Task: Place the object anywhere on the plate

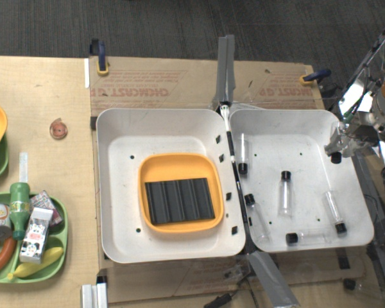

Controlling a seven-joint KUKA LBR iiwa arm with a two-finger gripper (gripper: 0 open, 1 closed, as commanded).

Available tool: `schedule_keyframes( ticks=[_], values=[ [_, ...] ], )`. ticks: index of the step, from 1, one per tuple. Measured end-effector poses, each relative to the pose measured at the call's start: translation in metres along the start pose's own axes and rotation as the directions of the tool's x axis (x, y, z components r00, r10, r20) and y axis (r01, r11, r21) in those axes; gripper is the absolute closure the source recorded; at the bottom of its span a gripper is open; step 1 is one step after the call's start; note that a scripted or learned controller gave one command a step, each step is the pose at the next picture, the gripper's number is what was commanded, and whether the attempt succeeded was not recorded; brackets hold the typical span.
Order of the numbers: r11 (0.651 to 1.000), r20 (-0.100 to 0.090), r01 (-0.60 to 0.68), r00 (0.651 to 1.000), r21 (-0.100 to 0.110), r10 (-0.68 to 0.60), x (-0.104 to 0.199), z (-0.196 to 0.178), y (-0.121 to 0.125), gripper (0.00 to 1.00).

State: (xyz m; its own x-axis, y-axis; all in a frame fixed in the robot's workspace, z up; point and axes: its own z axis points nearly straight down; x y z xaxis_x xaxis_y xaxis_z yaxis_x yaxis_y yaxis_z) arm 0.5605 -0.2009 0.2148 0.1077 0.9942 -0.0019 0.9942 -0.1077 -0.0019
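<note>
Clear plastic vials with black caps are what I have to choose from, all lying in the right bin (269, 124). My gripper (341, 147) hangs at that bin's right rim, and from this slant I can't tell how it is set. The nearest vial (333, 210) lies just below me along the right wall, long axis running top to bottom, slightly slanted. Another vial (285, 191) rests mid-bin, also top to bottom; a third (242, 153) hugs the left wall; a fourth (308, 237) seems to lie along the bottom. The orange plate (179, 165) sits well to my left in the left bin (115, 172), carrying a dark ribbed block (179, 201).
</note>
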Motion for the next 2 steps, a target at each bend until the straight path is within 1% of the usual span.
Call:
schedule_keyframes(
  ticks=[1,2],
  values=[
    [1.0,0.0,-0.005,1.0,-0.001,0.005,0.028,-0.116,0.079,1.0],
    [0.968,0.001,0.251,0.968,-0.002,-0.251,-0.003,-0.193,0.099,1.0]
  ],
)
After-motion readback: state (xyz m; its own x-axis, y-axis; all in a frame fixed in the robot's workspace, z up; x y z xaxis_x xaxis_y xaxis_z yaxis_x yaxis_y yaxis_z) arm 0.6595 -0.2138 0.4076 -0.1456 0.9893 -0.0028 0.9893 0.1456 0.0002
